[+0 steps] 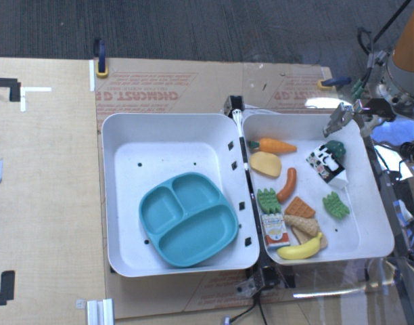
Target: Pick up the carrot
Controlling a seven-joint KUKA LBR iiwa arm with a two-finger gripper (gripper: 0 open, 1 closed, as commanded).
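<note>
An orange carrot (276,145) with a green top lies on its side near the back left corner of the right bin (369,215), just above a yellow potato-like piece (265,164). My gripper (347,116) hangs over the bin's back right corner, well to the right of the carrot. Its fingers are spread apart and nothing sits between them.
The right bin also holds a sausage (287,185), a black-and-white carton (324,163), green pieces (335,205), a waffle (300,208), a small box (273,227) and a banana (300,249). The left bin (126,141) holds a blue divided plate (188,218).
</note>
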